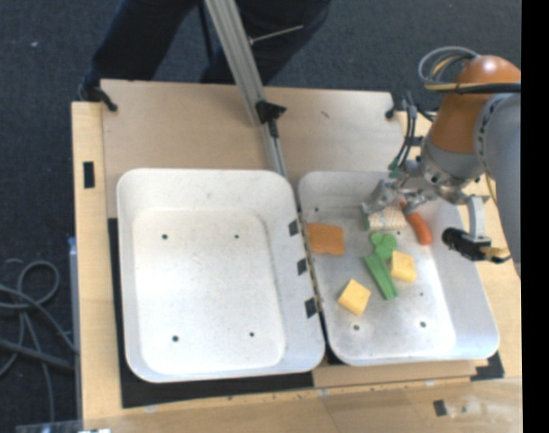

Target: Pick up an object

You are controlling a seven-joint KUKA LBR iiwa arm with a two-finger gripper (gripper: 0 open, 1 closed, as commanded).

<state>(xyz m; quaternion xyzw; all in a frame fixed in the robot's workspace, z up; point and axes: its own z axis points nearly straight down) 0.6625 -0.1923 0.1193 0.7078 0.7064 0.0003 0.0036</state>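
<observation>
The right bin [454,327] holds several small things. An orange block [325,239] lies near its left wall. A yellow cube [353,297] sits further forward, and a second yellow cube [403,266] rests beside a green piece [380,273]. A small red-orange piece [421,229] lies at the right. My gripper [384,211] hangs low over the bin's far middle, just above the green piece and left of the red-orange piece. A pale ribbed bit [388,220] shows at its tip; whether it is held I cannot make out.
The left bin [202,269] stands beside the right one. A slanted metal pole [242,57] rises behind the bins and meets the bench near their shared edge. A person stands at the bench's far side. Cables lie on the floor at the left.
</observation>
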